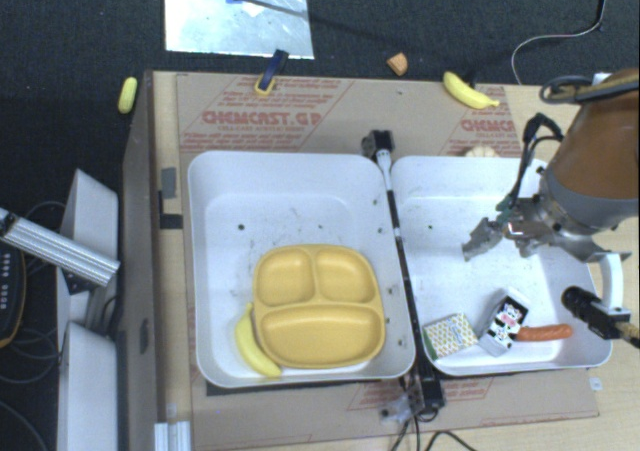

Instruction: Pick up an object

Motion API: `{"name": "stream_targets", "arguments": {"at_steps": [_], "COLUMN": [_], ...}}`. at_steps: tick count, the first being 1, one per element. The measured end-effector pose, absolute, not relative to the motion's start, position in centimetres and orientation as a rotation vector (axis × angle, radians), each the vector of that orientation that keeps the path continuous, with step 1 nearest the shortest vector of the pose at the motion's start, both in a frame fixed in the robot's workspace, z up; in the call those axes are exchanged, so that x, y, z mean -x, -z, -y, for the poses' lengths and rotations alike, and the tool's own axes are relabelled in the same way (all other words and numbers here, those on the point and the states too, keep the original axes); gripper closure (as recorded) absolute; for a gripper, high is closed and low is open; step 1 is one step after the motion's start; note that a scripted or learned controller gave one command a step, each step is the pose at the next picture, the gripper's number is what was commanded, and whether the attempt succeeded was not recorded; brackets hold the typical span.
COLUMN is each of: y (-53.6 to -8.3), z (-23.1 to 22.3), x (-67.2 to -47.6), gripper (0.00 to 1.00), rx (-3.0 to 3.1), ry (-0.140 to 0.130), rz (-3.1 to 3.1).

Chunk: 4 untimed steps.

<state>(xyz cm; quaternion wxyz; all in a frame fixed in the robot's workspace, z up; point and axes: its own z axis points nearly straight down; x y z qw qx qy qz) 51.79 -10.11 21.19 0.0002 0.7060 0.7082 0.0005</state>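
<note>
Dark carpet w/ brown cardboard-topped table (300,104) carrying two white bins. Left bin (215,199): yellow divided tray (318,304), banana (252,347) tucked at its edge. Right bin (440,199): green box (449,334), small b/w carton (507,323), orange sausage (544,333) along front wall. Jaws (488,235) hover mid-bin, spread apart, holding nothing, well apart from those items.

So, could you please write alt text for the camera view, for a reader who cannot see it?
The robot arm reaches from the right, its claw over the right bin, which holds a small box, a carton and a hot dog. The left bin holds a yellow divided tray beside a banana.
</note>
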Motion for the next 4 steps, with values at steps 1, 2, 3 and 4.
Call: {"name": "stream_targets", "arguments": {"at_steps": [1, 2, 3, 4], "y": [-31.3, -26.1, -27.3, -21.4], "z": [15.0, 17.3, 17.3, 8.2], "x": [-48.7, -55.0, -55.1, -59.3], "gripper": [0.00, 0.00, 1.00, 1.00], "rx": [-2.217, -2.219, -2.213, -2.217], "ry": [-0.004, -0.001, -0.004, -0.002], "rz": [-2.218, -2.222, -2.222, -2.227]}}
